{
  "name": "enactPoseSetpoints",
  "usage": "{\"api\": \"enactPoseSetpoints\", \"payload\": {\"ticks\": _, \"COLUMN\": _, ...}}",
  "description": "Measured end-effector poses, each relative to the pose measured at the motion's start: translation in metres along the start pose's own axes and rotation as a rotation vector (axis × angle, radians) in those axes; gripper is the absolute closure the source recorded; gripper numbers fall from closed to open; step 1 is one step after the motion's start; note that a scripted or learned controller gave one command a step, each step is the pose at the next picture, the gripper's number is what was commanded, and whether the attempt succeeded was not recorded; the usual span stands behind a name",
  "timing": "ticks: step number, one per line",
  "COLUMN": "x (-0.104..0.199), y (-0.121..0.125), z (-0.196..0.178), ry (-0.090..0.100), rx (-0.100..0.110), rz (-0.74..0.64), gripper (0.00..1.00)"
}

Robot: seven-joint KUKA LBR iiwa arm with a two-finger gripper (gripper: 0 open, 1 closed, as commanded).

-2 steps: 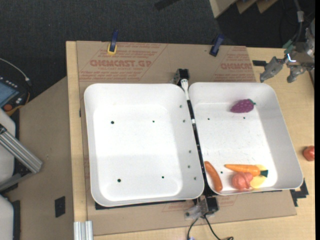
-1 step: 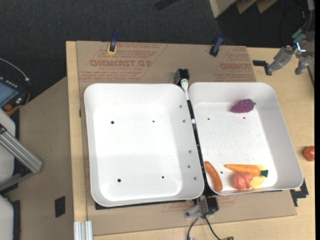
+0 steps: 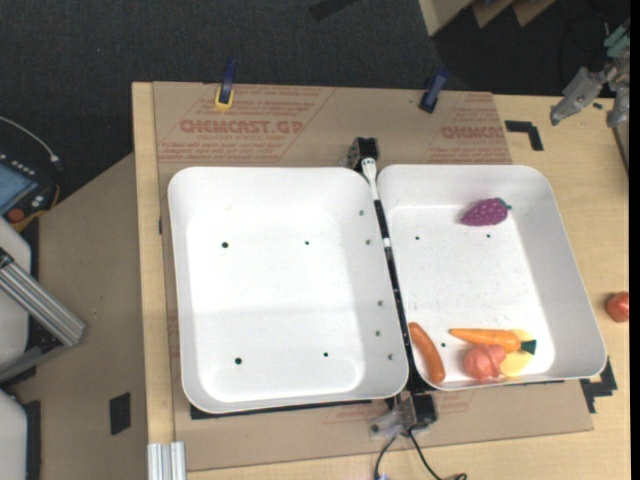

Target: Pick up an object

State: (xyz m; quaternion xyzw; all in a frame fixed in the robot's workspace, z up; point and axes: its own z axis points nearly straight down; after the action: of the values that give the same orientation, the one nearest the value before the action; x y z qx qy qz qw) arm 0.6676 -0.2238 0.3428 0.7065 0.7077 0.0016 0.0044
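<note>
The end effector (image 3: pixel 585 90) hangs at the upper right, off beyond the far corner of the right shallow white plastic bin (image 3: pixel 560 238); it is small and blurred there, so whether it is spread or pressed together cannot be told, and nothing is seen in it.

The candidates all lie in the right bin. A purple bunch of toy grapes (image 3: pixel 484 211) sits alone near the far wall. Along the near wall a long orange toy carrot (image 3: pixel 484 336), a pink rounded toy (image 3: pixel 481 362) and a small yellow piece (image 3: pixel 514 364) are crowded together, with an orange-red sausage-shaped toy (image 3: pixel 427 352) just beside the divider.

The grapes look like the best pick: nearest the arm, with bare bin floor on all sides, so a straight descent over their middle should close without nudging neighbours. The clustered toys risk a double catch or a slip against the near rim.

The left white bin (image 3: pixel 200 268) offers wide open floor. A small orange object (image 3: pixel 618 307) rests on the desk (image 3: pixel 620 218) outside the right bin.
</note>
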Motion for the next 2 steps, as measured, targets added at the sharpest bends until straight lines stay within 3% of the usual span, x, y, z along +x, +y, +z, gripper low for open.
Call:
{"api": "enactPoseSetpoints", "payload": {"ticks": 1, "x": 0.0002, "y": 0.0000, "z": -0.0338, "ry": 0.000, "rx": 0.000, "rz": 0.000, "gripper": 0.00}}
{"api": "enactPoseSetpoints", "payload": {"ticks": 2, "x": 0.0002, "y": -0.0003, "z": -0.0313, "ry": 0.001, "rx": 0.004, "rz": 0.001, "gripper": 0.00}}
